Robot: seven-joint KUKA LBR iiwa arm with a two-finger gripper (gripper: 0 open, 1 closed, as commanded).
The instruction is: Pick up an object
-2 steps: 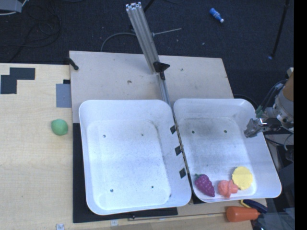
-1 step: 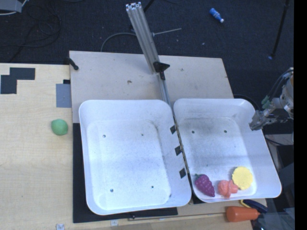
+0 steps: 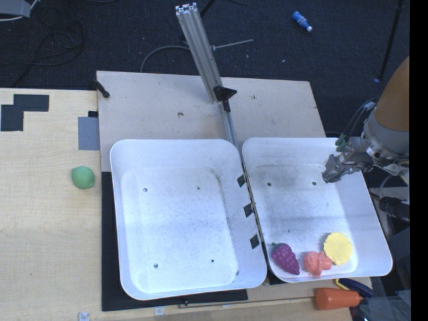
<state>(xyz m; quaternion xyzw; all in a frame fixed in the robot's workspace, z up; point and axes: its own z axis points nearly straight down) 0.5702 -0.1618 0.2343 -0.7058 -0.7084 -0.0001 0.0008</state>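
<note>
Yellow toy (image 3: 338,247), orange toy (image 3: 317,262) and purple grapes (image 3: 285,258) lie apart from the claw (image 3: 332,172) (grip state unclear).

A robotics lab. A plywood bench (image 3: 40,233) carries two white bins (image 3: 134,154) beneath an aluminium strut (image 3: 200,52). Loose cables (image 3: 60,25) trail over dark carpet (image 3: 321,52).

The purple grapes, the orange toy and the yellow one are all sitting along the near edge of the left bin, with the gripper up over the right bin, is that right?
Not quite. The camera view shows the purple grapes, the orange toy and the yellow one along the near edge of the right bin, not the left bin. The gripper is indeed over the right bin.
</note>
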